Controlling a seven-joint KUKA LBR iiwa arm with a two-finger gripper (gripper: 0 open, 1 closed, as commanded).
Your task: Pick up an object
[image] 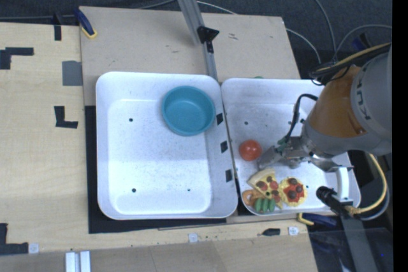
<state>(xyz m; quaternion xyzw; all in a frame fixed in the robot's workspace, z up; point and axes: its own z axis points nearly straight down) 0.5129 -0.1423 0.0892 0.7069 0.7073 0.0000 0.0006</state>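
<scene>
While the grey two-finger gripper [271, 160] hangs low in the right white bin [268, 99], fingers honestly too blurry to call, small red ball [250, 150] just beside it, pizza-slice toys [275, 189] below, blue bowl [188, 110] over in the left bin [121, 156].

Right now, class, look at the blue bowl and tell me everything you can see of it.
The blue bowl is round, light blue all over, and looks like smooth plastic. It stands upright with its opening facing up, and nothing shows inside it. It sits in the left bin, in the far corner near the wall shared with the right bin. Only the bin floor touches it. The gripper is over in the right bin, well apart from it.
</scene>
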